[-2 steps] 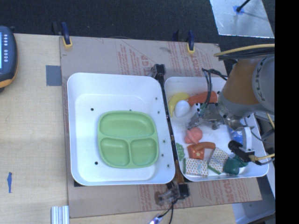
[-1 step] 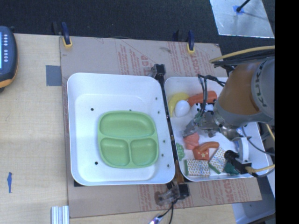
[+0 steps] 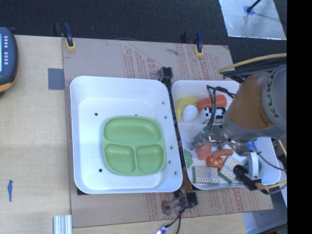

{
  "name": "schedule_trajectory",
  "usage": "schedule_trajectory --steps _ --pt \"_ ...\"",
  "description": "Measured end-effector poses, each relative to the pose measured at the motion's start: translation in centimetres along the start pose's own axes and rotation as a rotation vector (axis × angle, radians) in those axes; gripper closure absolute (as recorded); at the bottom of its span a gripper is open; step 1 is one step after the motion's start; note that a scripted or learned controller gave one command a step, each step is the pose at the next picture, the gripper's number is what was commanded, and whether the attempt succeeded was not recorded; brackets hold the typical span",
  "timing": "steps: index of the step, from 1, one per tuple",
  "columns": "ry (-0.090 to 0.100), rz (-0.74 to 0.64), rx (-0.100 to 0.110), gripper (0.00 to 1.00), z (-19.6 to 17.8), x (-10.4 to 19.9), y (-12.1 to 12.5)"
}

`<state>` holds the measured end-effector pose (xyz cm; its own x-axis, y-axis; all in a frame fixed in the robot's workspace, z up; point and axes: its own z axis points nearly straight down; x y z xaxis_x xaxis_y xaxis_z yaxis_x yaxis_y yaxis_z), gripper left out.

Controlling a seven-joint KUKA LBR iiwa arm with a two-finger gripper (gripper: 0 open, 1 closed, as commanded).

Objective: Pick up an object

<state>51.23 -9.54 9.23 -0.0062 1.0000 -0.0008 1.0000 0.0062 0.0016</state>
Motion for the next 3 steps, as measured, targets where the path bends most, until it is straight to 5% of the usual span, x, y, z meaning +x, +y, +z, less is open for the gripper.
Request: schedule_trajectory --steps 1,2,3 --pt "0.0 0.002 0.005 0.0 0.1 0.4 -2.0" --pt "0.0 0.0 0.004 1.0 -1.1 0.3 -1.9" --pt "0.003 -0.006 -0.008 1.0 -10.5 6.2 3.5"
